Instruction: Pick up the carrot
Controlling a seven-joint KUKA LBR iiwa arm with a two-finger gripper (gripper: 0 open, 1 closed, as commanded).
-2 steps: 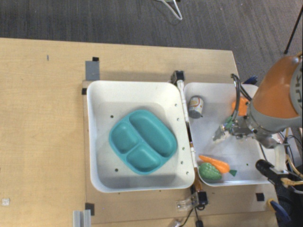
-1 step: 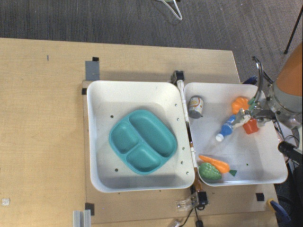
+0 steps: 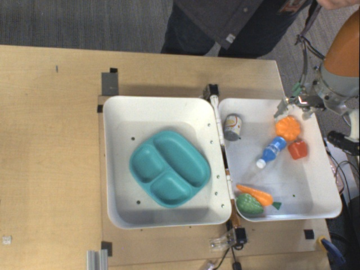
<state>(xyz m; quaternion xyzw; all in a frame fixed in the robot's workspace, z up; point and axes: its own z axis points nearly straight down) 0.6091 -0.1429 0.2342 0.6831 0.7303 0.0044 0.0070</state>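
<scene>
1. Tool point(image 3: 296, 101) sits at the top right corner of the right bin point(image 3: 315, 210); I cannot tell its state.
2. Carrot point(image 3: 256, 194) lies near the bottom of that bin, touching a green veggie point(image 3: 249, 205), well apart from the tool.
3. A teal plate point(image 3: 170, 166) rests in the left bin point(image 3: 121, 151).
</scene>
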